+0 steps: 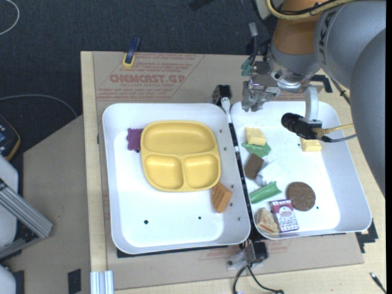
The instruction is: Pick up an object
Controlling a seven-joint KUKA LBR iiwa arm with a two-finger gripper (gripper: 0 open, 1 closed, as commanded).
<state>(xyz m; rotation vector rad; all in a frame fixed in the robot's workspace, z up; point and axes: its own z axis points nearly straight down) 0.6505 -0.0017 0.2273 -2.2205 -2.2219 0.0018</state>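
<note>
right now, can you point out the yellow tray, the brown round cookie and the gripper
yellow tray (177,138), camera view, on the floor of its large top compartment
brown round cookie (301,196), camera view, on the middle of its top face
gripper (252,106), camera view, midway between its fingertips, over the right bin's upper left corner

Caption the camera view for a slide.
Gripper hovers at the right bin's far edge; yellow tray sits in the left bin.

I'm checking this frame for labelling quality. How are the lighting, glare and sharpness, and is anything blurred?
Camera view: lighting is even and soft, with faint shadows beside the yellow tray and under the arm; the white bins look bright but keep their detail, without harsh glare; small items like the brown disc are reasonably sharp; the gripper and the large grey arm at the right look slightly soft.
</note>
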